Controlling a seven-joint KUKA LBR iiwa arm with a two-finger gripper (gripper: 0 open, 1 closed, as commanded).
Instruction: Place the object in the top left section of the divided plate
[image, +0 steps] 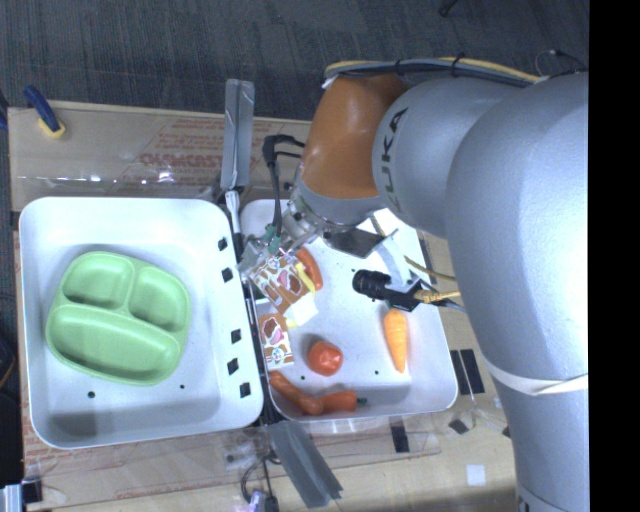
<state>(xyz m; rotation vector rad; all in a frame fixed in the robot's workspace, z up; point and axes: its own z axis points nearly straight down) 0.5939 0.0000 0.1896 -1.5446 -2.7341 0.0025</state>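
The green divided plate (118, 315) lies in the left bin (40, 230), with two small sections at its far side and one long section nearer me. My gripper (273, 245) hangs over the left part of the right bin (432, 385), right above a colourful snack packet (282, 279). The packet's top edge meets the gripper, and I cannot make out whether it is held. A red-orange sausage-like piece (309, 268) lies against the packet's right side.
The right bin also holds an orange carrot (397, 339), a red tomato (324, 357), a long red chili (312, 401) at the near wall and a second small packet (276, 341). A grey divider (238, 140) runs between the bins.
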